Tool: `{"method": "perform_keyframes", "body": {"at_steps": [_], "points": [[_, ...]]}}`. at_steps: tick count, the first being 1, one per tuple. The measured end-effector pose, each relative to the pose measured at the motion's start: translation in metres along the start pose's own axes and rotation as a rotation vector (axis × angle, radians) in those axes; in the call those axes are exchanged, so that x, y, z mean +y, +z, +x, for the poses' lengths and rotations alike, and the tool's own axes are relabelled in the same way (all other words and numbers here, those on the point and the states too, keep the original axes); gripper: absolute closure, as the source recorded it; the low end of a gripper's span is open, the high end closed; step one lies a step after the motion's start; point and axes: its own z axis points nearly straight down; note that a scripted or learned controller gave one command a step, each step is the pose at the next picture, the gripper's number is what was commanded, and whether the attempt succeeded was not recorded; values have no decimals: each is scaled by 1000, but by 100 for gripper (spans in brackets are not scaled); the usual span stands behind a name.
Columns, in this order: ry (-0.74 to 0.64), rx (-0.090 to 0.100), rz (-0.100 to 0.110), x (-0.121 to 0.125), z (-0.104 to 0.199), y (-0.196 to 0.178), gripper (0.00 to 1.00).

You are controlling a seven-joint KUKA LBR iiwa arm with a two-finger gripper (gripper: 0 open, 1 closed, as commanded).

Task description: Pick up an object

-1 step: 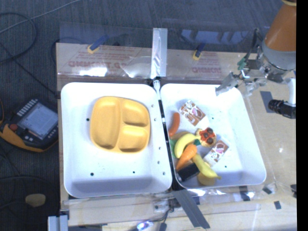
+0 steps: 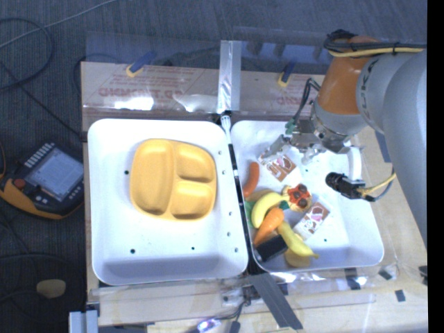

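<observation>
Tool (image 2: 300,143): over right white plastic bin (image 2: 361,248), far end; finger state cannot be told
Nearest target: small brown-and-white printed packet (image 2: 281,165); just below-left of tool

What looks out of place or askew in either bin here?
Nothing looks spilled or damaged. The yellow tray lies flat in the left bin; the toy food is heaped against the right bin's left wall.

Glossy yellow plastic tray (image 2: 173,179), smooth white plastic bins (image 2: 111,255)
</observation>
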Motion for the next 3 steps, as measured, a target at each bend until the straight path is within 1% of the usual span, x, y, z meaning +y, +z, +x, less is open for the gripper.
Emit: {"method": "perform_keyframes", "body": {"at_steps": [1,2,3], "points": [[-2,-5,-14,5,2,46,0],[-3,-3,-14,7,3,39,100],[-62,-1,-3,38,68,-46,100]]}}
